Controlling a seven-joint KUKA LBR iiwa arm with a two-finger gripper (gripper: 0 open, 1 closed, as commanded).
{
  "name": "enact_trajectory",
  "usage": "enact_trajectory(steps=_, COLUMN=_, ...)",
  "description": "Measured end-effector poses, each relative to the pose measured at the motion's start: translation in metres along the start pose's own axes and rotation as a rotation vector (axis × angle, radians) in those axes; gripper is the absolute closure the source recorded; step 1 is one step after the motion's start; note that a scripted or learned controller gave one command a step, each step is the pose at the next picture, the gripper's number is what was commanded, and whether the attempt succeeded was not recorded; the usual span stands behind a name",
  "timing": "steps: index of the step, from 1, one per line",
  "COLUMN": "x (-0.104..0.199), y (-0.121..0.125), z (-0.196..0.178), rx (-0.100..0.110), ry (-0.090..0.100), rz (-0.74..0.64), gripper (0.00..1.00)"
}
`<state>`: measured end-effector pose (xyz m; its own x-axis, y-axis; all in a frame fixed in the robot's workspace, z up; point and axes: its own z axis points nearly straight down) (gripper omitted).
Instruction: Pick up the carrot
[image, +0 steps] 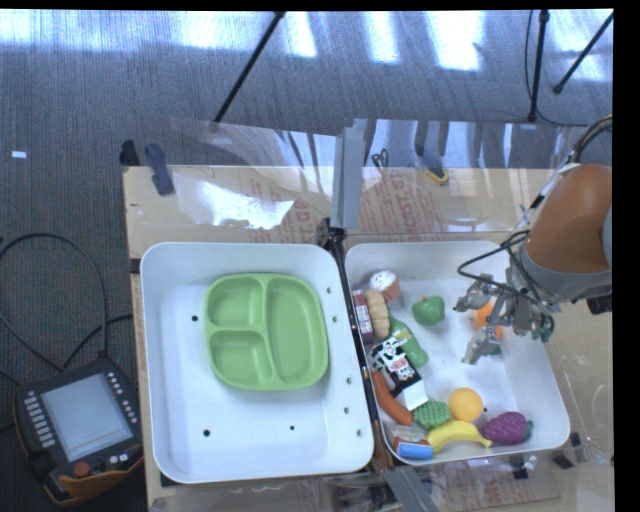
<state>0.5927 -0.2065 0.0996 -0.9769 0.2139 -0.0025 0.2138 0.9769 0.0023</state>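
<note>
The carrot (392, 402), a long orange-red piece, lies along the left wall of the right bin (548, 400), partly under a black-and-white carton (393, 360). My gripper (473, 326) hangs over the right half of that bin, well to the right of the carrot and apart from it. Its fingers (468, 300) stand spread, so it is open. A small orange bit (485, 313) shows close behind the fingers; I cannot tell what it is or whether it touches them.
The right bin also holds a green pepper (429, 310), an orange (465, 404), a banana (457, 435), purple grapes (507, 428) and several other toy foods along its left wall. A green divided plate (267, 331) lies in the left bin (180, 420).
</note>
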Motion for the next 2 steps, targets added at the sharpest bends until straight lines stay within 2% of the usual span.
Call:
enact_trajectory(steps=1, x=-0.001, y=0.001, z=-0.011, rx=0.000, ry=-0.004, rz=-0.004, gripper=1.00)
enact_trajectory(steps=2, x=0.084, y=-0.024, z=0.013, rx=0.001, ry=0.007, rz=0.053, gripper=1.00)
